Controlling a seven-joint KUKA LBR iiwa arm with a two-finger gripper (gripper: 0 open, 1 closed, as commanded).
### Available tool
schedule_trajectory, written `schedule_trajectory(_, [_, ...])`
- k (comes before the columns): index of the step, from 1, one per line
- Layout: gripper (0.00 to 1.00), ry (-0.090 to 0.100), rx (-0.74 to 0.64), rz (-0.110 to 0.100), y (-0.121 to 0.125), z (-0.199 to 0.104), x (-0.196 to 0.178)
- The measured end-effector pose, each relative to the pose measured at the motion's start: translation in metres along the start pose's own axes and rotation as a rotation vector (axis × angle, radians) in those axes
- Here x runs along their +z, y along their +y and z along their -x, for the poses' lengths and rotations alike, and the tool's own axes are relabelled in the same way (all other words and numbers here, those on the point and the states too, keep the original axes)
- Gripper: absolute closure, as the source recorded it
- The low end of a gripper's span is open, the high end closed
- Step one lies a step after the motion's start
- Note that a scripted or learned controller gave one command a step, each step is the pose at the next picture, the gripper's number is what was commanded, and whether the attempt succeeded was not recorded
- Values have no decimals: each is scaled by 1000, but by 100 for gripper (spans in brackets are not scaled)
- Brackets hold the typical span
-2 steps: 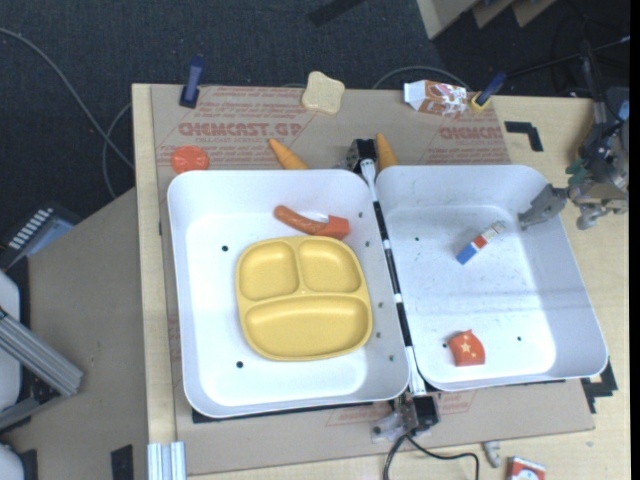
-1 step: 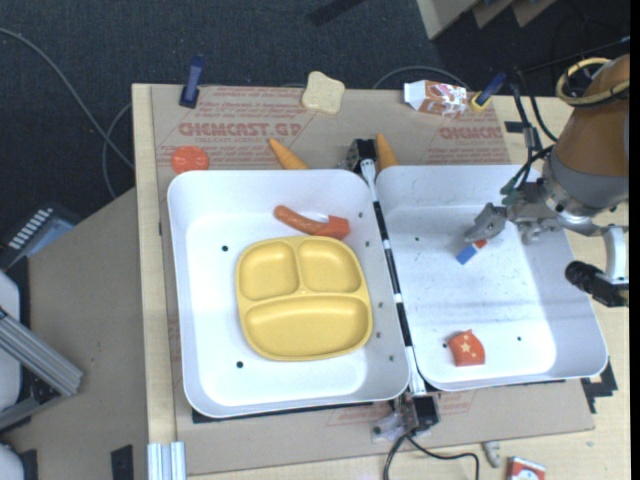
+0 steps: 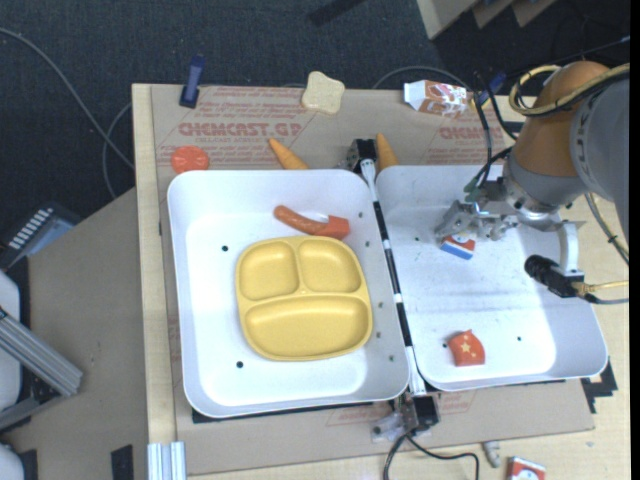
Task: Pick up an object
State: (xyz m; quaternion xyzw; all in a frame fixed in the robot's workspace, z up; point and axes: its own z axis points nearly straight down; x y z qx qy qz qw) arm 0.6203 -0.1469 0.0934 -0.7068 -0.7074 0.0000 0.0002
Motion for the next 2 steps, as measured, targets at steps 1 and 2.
schedule_trajectory(1, [100, -2, -1, 4, 1, 0, -11])
schedule_trajectory(2, [100, 1, -1, 1, -38, -64, -92])
